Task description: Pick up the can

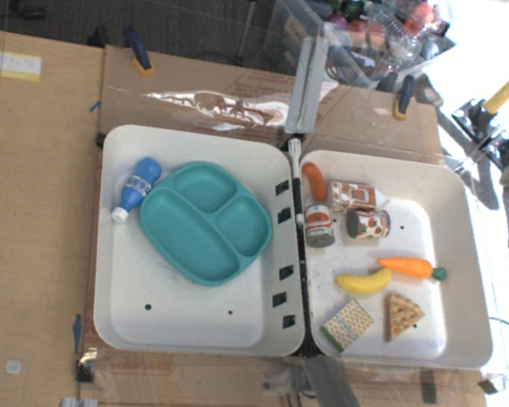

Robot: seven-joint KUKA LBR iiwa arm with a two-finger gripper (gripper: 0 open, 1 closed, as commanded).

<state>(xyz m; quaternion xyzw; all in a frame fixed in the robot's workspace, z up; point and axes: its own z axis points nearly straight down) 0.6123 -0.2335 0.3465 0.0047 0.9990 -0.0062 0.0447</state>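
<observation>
Though partly overlapped, two cans [318,226].

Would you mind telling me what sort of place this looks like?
Probably a robot-manipulation lab: two shallow white bins on a bench, toy food like a yellow plastic banana, and a clear tub of spare props behind.

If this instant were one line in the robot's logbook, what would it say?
task: pick up can | cans: lying in right bin, untouched | left bin: teal tray, bottle
</observation>
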